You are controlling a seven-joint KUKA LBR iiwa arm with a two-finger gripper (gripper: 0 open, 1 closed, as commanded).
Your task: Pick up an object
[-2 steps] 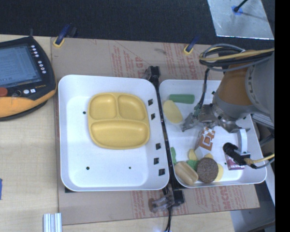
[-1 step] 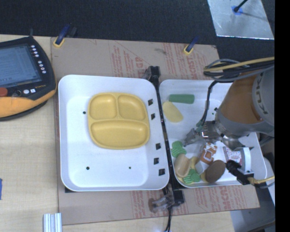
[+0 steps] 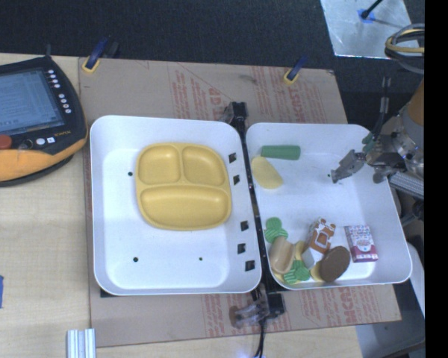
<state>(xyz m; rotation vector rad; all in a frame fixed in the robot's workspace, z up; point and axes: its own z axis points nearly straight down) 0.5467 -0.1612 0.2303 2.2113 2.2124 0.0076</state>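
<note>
The right bin [image 3: 313, 136] holds several toy foods. A green block [image 3: 280, 152] and a pale yellow piece [image 3: 266, 173] lie near its far left. Along the near edge sit a green leafy piece [image 3: 274, 230], a bun [image 3: 281, 256], an orange-and-white packet [image 3: 321, 237], a brown disc [image 3: 334, 263] and a small red-and-white carton [image 3: 361, 242]. My gripper [image 3: 356, 174] hangs over the right side of this bin. It is open, with nothing between its fingers, well apart from all the objects.
The left bin [image 3: 112, 222] holds a yellow divided plate [image 3: 184, 185]. A teach pendant [image 3: 26, 114] lies on the bench at the far left. Black clips [image 3: 243, 200] run along the seam between the two bins.
</note>
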